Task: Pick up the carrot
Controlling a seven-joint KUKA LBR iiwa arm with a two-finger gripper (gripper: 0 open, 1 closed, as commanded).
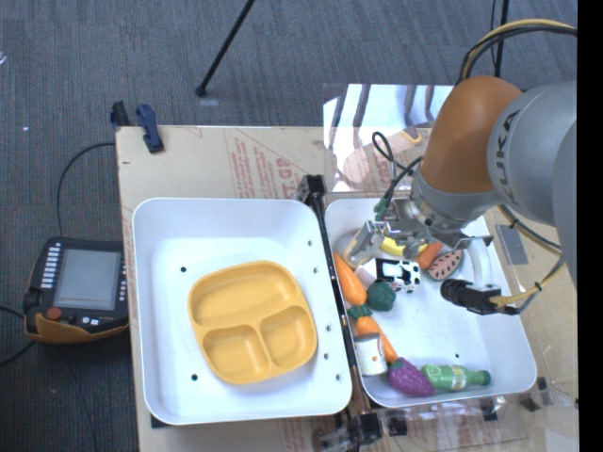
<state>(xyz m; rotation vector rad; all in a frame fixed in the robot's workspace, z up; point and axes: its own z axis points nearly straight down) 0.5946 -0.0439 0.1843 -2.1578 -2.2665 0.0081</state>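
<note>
The carrot (350, 284) is an orange tapered piece lying along the left wall of the right bin (509, 347), next to a green broccoli (381, 296). My gripper (375, 239) hangs below the orange wrist band, above the upper part of that bin. It sits a little up and to the right of the carrot, over a yellow banana (391, 247). Nothing shows as held.
Around the carrot lie a black-and-white cow toy (399, 272), a small white bottle (371, 352), purple grapes (407, 377), a green bottle (456, 378) and a reddish piece (441, 261). The left bin (160, 252) holds a yellow divided plate (252, 320).
</note>
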